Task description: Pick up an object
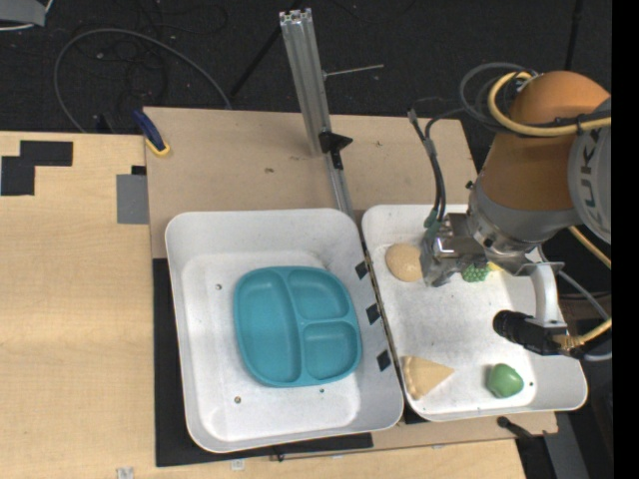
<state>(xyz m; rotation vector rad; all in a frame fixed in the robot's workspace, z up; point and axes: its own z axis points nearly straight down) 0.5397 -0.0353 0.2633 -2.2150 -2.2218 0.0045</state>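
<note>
Round beige object (403,262) beside gripper (439,267)

My arm (544,158) comes in from the right side of the view and bends steeply down. Its broad orange band sits uppermost, with the grey wrist section directly below it. A yellow cable loops over the top of the band, and a dark cable runs down the left side toward my gripper (446,267). The gripper hangs at the low left end of the wrist, pointing down, with its metal body partly under the wrist housing. A black part juts out below and to the right of the wrist.
</note>
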